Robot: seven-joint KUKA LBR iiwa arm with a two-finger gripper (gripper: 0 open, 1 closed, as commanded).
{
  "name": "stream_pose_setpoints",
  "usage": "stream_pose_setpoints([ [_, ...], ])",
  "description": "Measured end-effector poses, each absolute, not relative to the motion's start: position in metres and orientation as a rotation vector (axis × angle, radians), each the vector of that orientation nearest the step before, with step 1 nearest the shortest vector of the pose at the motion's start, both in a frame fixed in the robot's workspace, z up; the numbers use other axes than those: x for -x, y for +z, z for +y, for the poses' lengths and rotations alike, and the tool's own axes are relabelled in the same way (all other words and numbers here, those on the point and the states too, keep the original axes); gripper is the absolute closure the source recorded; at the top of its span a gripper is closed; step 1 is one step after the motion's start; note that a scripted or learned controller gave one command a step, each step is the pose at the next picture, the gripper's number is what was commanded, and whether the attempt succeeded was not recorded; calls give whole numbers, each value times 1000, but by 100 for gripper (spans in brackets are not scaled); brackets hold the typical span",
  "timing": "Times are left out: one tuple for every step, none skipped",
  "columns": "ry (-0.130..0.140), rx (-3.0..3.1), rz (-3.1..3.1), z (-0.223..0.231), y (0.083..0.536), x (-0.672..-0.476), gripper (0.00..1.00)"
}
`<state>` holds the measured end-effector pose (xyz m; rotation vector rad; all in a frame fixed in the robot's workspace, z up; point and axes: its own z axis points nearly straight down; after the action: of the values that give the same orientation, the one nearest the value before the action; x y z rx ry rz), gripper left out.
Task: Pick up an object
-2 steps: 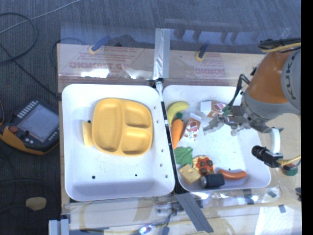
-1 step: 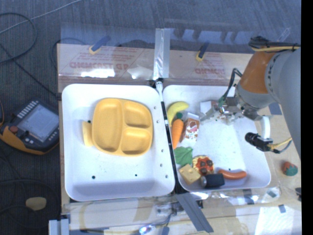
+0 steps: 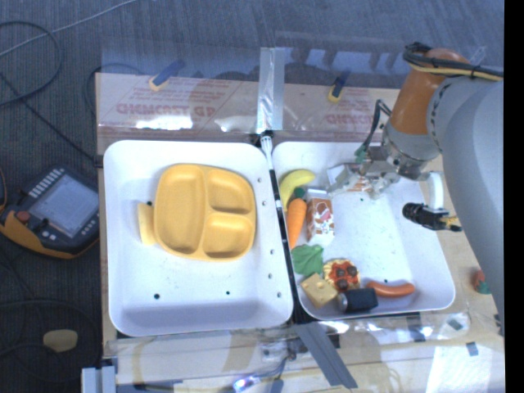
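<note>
My gripper (image 3: 362, 178) hangs over the far part of the right bin (image 3: 381, 236), below the orange wrist band (image 3: 416, 97). It is to the right of a yellow banana (image 3: 295, 182) and just beyond a red-and-white packet (image 3: 321, 219). An orange carrot (image 3: 295, 222) lies along the bin's left wall. Toward the front lie a green leaf (image 3: 308, 258), a cheese wedge (image 3: 318, 289), a red-and-yellow food piece (image 3: 341, 273), a black cylinder (image 3: 357, 300) and a red sausage (image 3: 391, 288). I see nothing clearly held.
The left bin (image 3: 115, 244) holds a yellow divided tray (image 3: 203, 211) with a pale yellow slab (image 3: 145, 223) at its left edge. A black fitting (image 3: 422, 213) sits by the right bin's right wall. A handheld pendant (image 3: 53, 211) lies on the floor at left.
</note>
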<state>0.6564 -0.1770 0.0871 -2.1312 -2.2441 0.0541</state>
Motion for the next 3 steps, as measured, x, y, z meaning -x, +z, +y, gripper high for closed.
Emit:
stream_pose_setpoints([
  [65, 2131, -2249, -178, 95, -655, 100],
  [6, 2018, -2412, -116, 237, -669, 100],
  [7, 2018, -2410, -116, 237, -668, 0],
])
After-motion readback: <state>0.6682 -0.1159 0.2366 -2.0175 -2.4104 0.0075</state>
